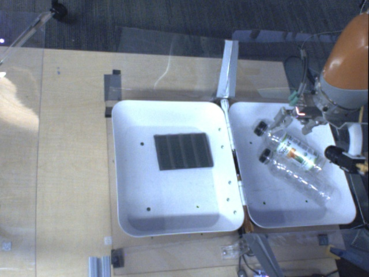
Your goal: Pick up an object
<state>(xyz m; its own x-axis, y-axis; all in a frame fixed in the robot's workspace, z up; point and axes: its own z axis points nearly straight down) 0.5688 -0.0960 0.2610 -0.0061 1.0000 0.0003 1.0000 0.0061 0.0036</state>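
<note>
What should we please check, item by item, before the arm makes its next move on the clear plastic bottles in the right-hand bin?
1. Targets present: two clear plastic bottles with black caps, one and the other, lie in the right white bin. Ok.
2. Gripper over that bin, near the upper bottle. Ok.
3. Object held between the fingers: none seen. Not ok.
4. Finger opening: cannot tell.
5. Bottles separated: they lie side by side, close together, possibly touching. Cannot tell.
6. Left white bin holds just a dark ribbed rectangular pad, away from the arm. Ok.
</note>
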